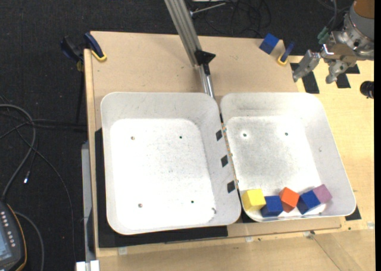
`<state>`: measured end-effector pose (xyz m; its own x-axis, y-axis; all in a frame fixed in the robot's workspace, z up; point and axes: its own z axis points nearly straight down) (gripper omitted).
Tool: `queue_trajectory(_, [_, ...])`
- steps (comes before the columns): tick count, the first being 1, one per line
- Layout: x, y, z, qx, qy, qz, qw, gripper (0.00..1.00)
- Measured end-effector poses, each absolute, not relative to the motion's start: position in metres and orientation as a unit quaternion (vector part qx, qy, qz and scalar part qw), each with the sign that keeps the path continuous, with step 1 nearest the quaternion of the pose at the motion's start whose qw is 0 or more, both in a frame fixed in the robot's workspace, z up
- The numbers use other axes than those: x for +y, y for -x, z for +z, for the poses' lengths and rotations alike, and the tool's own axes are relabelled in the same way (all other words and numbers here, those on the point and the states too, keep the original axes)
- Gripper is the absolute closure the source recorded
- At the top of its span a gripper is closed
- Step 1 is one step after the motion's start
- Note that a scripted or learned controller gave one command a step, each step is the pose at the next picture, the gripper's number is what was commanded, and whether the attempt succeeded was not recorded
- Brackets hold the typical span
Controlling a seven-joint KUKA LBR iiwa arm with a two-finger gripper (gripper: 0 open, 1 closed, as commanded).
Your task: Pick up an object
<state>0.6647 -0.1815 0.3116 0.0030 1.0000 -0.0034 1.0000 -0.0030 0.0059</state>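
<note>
Five blocks (289, 200) wait at five o'clock; the gripper (321, 64), fingers spread and holding nothing, at two o'clock, must descend there.

Matt wooden bench (155, 64), speckled white plastic bins (161, 162), brushed metal pole (178, 16), matt foam-like blocks (290, 198)

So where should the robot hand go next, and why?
Probably toward the near edge of the right bin. The gripper hangs open beyond that bin's far corner, holding nothing, while the blocks, like the orange block, crowd that near edge.
</note>
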Motion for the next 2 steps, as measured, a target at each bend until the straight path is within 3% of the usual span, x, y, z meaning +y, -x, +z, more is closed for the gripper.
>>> queue_trajectory(1, [-0.127, -0.682, 0.22, 0.71, -0.705, -0.0015, -0.003, 0.0])
queue_trajectory(2, [-0.138, -0.668, 0.213, 0.707, -0.708, -0.0009, 0.0, 0.0])
